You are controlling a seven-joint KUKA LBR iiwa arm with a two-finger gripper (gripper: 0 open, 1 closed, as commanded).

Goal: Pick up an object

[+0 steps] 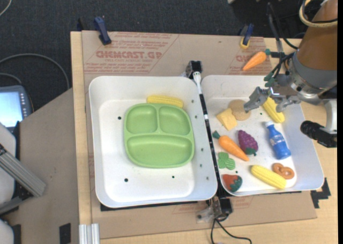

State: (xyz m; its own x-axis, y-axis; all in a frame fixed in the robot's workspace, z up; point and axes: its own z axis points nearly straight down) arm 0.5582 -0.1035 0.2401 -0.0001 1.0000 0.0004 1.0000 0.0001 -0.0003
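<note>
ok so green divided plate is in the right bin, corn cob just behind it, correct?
No. The camera view shows the green divided plate in the left bin, not the right. The corn cob does lie just behind it.

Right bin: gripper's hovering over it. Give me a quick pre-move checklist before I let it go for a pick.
1. Gripper over the right bin: ok, near its far side.
2. Nothing held between the fingers: ok.
3. Fingers spread for a grasp: ok, they look open.
4. Nearest target free: ok, the yellow corn piece lies beside the fingertips.
5. Crowding: not ok, tan round piece and cheese wedge lie close.
6. Height above the objects: cannot tell.
</note>
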